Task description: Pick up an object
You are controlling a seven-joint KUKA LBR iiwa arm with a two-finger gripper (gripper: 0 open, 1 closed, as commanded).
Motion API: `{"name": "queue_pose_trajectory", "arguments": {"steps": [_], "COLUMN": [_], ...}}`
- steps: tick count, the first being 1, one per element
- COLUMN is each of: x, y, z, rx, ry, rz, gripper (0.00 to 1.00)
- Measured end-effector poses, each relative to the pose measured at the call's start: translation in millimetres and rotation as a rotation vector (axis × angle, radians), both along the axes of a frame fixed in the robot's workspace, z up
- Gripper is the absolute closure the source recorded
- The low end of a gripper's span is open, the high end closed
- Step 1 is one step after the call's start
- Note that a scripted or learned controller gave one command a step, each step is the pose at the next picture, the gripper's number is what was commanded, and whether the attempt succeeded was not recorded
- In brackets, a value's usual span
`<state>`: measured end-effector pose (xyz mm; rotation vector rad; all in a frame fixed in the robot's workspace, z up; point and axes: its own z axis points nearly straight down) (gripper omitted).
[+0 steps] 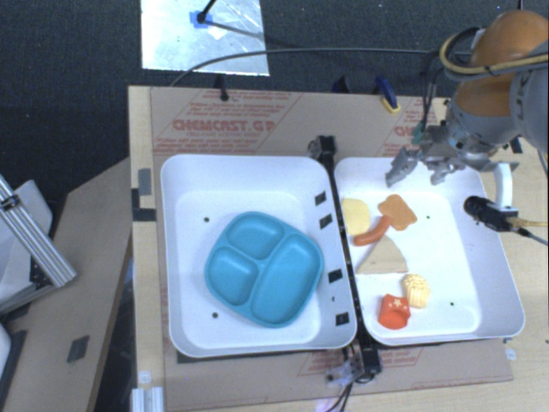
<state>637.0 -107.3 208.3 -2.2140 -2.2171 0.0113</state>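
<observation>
Camera view has the gripper (420,172) hanging over the far edge of the right bin (493,303), fingers spread wide with nothing between them, and the food toys sit well apart from it toward that bin's left wall: yellow round piece (354,215), orange piece (397,211) touching the red sausage (374,233), pale wedge (385,257), corn (417,290) and red piece (394,312) near the front edge. My worry is the cluster: yellow, orange, sausage and wedge are touching or overlapping, so a descent there likely straddles two items, shoves one aside, or closes on thin flat pieces it can't grip; the left bin (190,197) with the blue divided plate (264,267) isn't a factor
</observation>
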Motion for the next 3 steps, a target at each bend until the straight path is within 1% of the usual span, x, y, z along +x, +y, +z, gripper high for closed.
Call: {"name": "queue_pose_trajectory", "arguments": {"steps": [1, 2, 3], "x": [2.7, 6.4, 6.0], "y": [0.2, -0.2, 7.3], "z": [7.8, -53.9, -114.0], "rx": [-0.001, -0.001, 0.000], "ry": [-0.012, -0.010, -0.009], "rz": [0.002, 0.001, 0.004], "gripper": [0.00, 0.00, 0.00]}}
